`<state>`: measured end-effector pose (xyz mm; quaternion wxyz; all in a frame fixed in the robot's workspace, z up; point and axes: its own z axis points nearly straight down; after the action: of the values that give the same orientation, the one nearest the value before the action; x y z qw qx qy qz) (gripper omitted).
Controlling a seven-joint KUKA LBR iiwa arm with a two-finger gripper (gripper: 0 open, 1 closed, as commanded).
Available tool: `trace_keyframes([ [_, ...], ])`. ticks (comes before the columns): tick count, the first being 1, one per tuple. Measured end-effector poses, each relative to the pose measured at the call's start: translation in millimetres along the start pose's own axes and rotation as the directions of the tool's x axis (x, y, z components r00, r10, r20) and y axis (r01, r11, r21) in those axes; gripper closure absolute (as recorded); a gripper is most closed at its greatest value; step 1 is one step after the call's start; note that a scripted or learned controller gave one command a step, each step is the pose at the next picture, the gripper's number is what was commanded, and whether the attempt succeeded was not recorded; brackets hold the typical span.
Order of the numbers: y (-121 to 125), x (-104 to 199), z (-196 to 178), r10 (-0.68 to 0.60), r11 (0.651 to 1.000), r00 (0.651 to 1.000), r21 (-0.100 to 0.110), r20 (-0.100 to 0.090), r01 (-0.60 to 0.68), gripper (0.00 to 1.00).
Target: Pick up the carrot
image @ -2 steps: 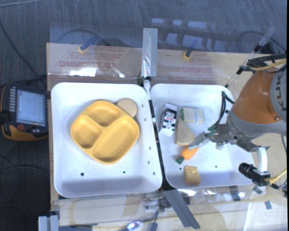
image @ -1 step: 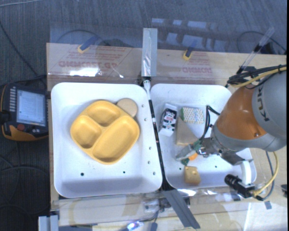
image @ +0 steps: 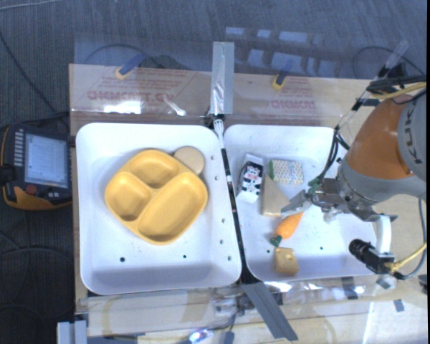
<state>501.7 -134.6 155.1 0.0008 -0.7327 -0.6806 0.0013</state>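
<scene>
A: What's where?
B: The right bin holds the carrot, lying near its front.
A: And the gripper?
B: Right above the carrot; whether its fingers are apart, I can't tell.

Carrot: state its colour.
Orange, with a green top; the carrot lies in the right bin, camera view.

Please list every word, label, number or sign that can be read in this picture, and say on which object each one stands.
None can be read with certainty.
Red print on the clear sheet behind the bins: mirrored and blurred, not readable.
Small white carton with dark marks in the right bin: too small to read.
Patterned packet: no legible text.
Handheld screen on the floor: too washed out to read.
</scene>
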Motion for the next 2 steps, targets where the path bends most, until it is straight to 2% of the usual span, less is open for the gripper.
trace_keyframes([
  [1, 18, 47, -27, 0.236, 0.972, 0.972, 0.002, 0.000, -0.236, 0.00],
  [2, 1, -4, 65, 0.296, 0.955, 0.955, -0.011, -0.005, -0.296, 0.00],
])
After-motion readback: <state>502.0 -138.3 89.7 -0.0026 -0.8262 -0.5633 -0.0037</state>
